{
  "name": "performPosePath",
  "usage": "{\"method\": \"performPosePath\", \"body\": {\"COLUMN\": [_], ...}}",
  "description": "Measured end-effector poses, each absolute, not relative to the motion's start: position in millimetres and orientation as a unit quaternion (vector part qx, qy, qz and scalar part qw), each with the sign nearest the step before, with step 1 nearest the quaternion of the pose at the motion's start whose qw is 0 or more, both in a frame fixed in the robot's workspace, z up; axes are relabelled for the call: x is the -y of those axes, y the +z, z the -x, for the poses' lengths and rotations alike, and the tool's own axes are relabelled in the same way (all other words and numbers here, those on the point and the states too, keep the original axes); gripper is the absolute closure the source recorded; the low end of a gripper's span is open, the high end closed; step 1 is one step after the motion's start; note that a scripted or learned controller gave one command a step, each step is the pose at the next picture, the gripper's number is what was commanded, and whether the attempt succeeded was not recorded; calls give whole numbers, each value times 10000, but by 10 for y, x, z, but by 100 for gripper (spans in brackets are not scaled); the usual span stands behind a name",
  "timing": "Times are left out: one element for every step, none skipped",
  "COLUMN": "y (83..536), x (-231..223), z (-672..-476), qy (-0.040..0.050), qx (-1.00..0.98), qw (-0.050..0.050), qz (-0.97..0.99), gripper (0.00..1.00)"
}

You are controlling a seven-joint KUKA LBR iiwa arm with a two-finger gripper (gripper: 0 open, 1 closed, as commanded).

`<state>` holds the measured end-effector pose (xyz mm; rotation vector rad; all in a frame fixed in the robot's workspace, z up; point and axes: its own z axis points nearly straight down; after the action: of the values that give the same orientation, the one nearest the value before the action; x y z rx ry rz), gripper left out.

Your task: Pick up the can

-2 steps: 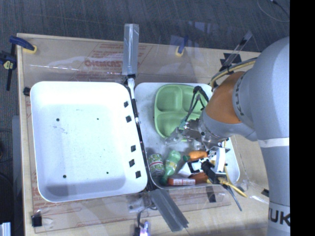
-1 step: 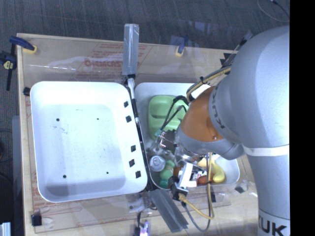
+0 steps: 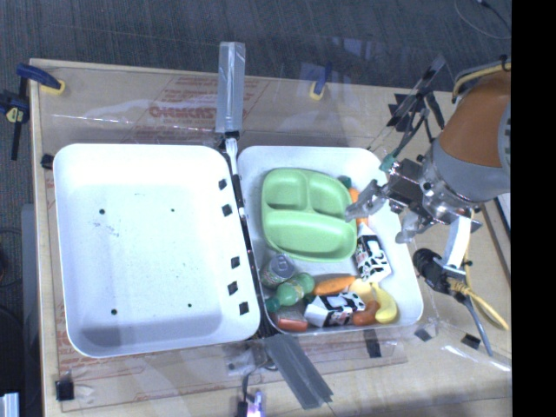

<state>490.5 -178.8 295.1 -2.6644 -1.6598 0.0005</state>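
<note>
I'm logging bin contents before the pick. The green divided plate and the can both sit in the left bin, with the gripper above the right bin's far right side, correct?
Not quite. The green divided plate and the can both sit in the right bin, not the left one; the camera view shows this. The gripper is above that bin's right side, as you said.

One fixed camera looks down at a slant — both white bins (image 3: 148, 320) in frame, arm (image 3: 473, 137) entering from the right.

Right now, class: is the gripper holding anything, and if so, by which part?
Nothing is held. The gripper hangs open above the right side of the right bin, near the green plate. The can lies untouched lower in that bin.
</note>
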Motion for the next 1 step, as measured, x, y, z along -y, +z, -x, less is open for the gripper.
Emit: {"method": "performPosePath", "body": {"y": [1504], "x": [1327], "z": [-4759], "qy": [16], "qx": [6126], "qw": [29], "qz": [7904], "gripper": [0]}}
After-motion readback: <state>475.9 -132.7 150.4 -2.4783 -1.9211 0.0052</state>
